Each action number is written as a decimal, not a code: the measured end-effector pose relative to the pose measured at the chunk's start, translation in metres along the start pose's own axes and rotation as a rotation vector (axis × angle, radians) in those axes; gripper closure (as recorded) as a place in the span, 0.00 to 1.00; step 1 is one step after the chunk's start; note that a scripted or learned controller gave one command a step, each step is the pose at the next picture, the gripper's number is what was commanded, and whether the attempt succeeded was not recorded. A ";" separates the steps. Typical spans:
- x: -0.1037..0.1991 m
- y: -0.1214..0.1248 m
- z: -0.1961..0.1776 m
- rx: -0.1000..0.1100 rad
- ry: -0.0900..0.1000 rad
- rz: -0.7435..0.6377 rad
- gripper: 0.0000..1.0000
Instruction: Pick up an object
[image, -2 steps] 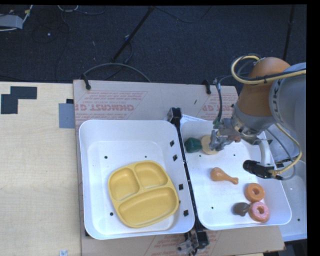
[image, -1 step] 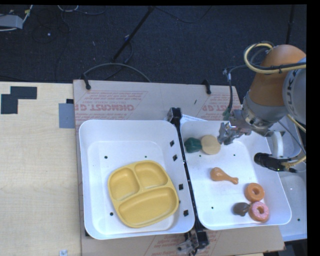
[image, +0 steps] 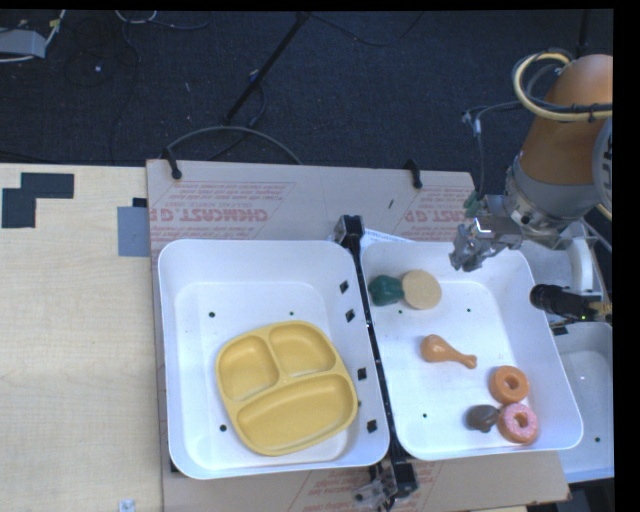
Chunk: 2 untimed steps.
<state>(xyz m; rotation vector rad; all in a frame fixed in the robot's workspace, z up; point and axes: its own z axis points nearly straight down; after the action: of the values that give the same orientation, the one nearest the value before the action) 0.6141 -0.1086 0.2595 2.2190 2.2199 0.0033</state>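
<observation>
Tan disc (image: 421, 290) perhaps below-left of gripper (image: 470, 254)

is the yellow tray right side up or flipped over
Right side up: the yellow tray in the left bin shows its three hollow compartments facing up.

The arm (image: 560, 150) comes in as a fat rounded segment, bright orange over most of what shows, with a pale grey casing along its far right side. A loop of yellowish cable (image: 535, 85) arches over the top of the orange part. Below the orange, the wrist narrows into a grey ring and a stack of darker grey metal parts. The tool (image: 470, 250) at the end is small, dull grey and angular, with pale glints on its edges; its details are too blurred to make out.
</observation>
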 end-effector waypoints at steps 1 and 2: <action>0.040 -0.013 0.010 0.008 0.002 -0.002 1.00; 0.100 -0.030 0.014 0.009 0.003 -0.004 1.00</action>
<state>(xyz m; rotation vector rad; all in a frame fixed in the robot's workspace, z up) 0.5840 -0.0089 0.2452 2.2201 2.2308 -0.0030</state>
